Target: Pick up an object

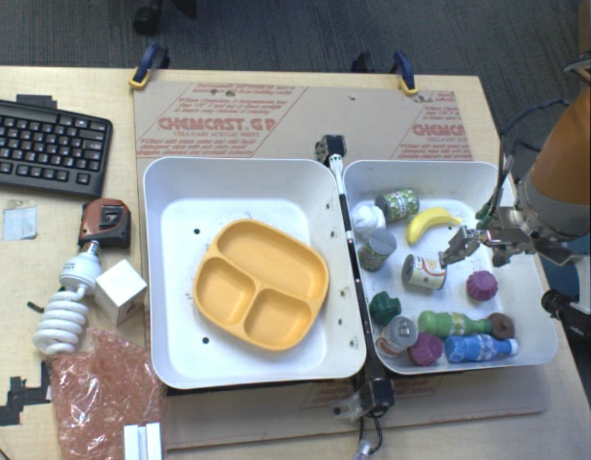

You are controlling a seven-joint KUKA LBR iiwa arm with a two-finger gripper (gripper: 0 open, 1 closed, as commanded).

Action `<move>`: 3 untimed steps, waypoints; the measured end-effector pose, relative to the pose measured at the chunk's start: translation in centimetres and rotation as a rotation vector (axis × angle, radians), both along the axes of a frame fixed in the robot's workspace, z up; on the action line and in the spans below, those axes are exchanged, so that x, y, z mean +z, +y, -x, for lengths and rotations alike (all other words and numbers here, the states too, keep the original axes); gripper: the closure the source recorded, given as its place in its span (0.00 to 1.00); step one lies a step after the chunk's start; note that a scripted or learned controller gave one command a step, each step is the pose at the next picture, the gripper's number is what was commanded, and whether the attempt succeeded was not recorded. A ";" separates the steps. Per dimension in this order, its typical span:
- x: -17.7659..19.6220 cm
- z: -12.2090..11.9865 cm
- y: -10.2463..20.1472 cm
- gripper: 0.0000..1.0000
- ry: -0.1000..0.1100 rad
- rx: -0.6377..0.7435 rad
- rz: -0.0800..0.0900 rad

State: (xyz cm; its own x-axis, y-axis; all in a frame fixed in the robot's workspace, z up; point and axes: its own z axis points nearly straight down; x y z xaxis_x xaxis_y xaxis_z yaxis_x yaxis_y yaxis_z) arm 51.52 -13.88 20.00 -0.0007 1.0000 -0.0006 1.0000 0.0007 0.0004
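Two bins here; your gripper (460,247) hovers in the right bin (525,357), jaws slightly apart, empty, beside the banana (431,224).

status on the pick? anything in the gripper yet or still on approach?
Done: the arm is over the right bin, with the gripper low among the objects, just right of the small can and below the banana. In hand: nothing visibly sits between the fingers. Left: close on an object and lift it; every item rests in the bin, and the yellow tray sits in the left bin.
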 end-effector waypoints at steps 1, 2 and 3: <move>-10.8 3.8 -1.5 0.00 0.000 -0.002 -0.001; -9.8 3.6 -1.5 1.00 -0.003 -0.004 -0.001; -3.3 -0.5 3.8 1.00 -0.002 0.000 0.000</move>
